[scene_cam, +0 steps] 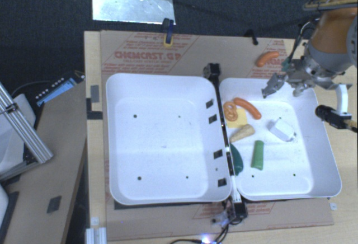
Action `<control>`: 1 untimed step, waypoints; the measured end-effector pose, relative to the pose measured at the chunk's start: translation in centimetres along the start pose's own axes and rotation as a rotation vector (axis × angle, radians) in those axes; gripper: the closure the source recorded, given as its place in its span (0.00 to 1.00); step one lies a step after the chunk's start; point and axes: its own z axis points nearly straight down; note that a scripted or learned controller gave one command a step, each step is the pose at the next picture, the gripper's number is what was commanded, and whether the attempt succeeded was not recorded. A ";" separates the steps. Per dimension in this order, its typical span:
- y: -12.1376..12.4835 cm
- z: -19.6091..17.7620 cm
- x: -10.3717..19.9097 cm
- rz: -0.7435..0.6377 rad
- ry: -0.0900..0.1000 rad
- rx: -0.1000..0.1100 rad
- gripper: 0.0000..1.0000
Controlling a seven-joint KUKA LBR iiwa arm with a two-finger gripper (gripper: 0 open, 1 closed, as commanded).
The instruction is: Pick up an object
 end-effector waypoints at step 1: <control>4.1 13.2 4.6 -0.004 0.003 -0.001 0.00</control>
